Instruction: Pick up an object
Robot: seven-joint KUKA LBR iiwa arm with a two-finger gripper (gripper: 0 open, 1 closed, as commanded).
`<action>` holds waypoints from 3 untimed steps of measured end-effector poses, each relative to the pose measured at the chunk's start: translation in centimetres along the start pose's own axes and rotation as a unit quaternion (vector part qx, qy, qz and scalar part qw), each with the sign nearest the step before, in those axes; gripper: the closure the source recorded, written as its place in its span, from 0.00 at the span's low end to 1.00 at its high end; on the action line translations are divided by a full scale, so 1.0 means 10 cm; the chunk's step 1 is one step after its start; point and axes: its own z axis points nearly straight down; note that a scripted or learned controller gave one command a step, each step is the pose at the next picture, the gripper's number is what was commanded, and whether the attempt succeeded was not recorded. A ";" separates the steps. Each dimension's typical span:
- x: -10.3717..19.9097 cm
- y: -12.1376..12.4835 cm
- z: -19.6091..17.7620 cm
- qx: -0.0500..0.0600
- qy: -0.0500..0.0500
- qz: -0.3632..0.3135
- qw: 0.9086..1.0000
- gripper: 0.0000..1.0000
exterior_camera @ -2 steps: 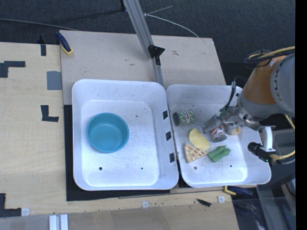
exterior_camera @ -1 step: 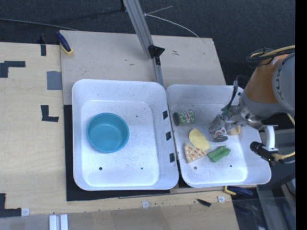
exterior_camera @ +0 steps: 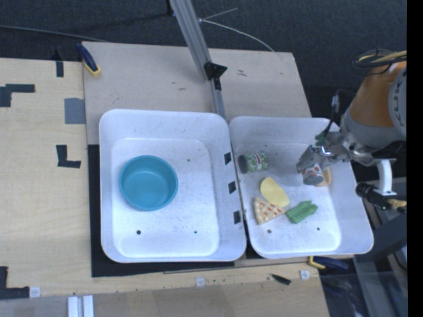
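Note:
My gripper [exterior_camera: 312, 161] hangs low over the right side of the right bin [exterior_camera: 344, 240], on the grey arm with its orange band [exterior_camera: 373, 104]. Directly under it lies a small reddish-and-white object [exterior_camera: 314, 176], touching a tan piece [exterior_camera: 324, 178]. The gripper body hides where it meets that object. Further left in the same bin are a small green-and-white can [exterior_camera: 254, 162] on its side, a yellow lemon-like piece [exterior_camera: 273, 191], a waffle-patterned wedge [exterior_camera: 266, 211] and a green vegetable-like piece [exterior_camera: 302, 211].
The left bin [exterior_camera: 198, 127] holds a blue bowl [exterior_camera: 149, 182]. A slanted metal pole [exterior_camera: 195, 35] crosses the bench behind the bins. A yellow-and-blue clamp [exterior_camera: 88, 58] lies at the bench's far left corner.

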 end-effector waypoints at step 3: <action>0.51 -0.10 -0.89 0.002 0.000 -0.001 1.000 1.00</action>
